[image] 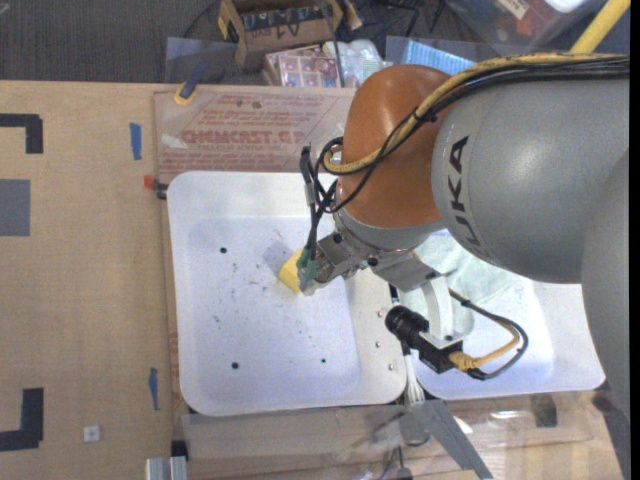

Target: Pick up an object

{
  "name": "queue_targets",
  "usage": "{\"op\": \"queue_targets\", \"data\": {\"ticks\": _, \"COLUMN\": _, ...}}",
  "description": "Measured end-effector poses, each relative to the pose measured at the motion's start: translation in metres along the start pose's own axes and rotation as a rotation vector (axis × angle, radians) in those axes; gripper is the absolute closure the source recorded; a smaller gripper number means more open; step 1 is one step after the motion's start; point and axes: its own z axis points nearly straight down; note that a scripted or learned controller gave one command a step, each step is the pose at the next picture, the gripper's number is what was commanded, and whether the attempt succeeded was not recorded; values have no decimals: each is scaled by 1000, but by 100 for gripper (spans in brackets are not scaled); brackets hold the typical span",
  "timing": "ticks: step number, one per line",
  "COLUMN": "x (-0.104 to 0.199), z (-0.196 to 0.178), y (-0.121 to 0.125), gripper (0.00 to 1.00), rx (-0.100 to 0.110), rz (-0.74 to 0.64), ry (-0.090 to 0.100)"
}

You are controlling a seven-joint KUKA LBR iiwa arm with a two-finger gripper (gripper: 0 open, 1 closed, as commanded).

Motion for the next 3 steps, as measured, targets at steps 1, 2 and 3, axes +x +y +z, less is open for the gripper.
{"op": "queue_targets", "data": {"ticks": 1, "x": 16, "z": 67, "y": 14, "gripper": 100, "rx": 1, "rz": -457, "ry": 2}}
{"op": "queue_targets", "data": {"ticks": 2, "x": -25, "z": 160, "y": 68, "gripper": 100, "rx": -13, "rz": -638, "ry": -5}}
{"op": "queue_targets", "data": {"ticks": 3, "x": 54, "z": 159, "y": 43, "gripper": 100, "rx": -16, "rz": -477, "ry": 0}}
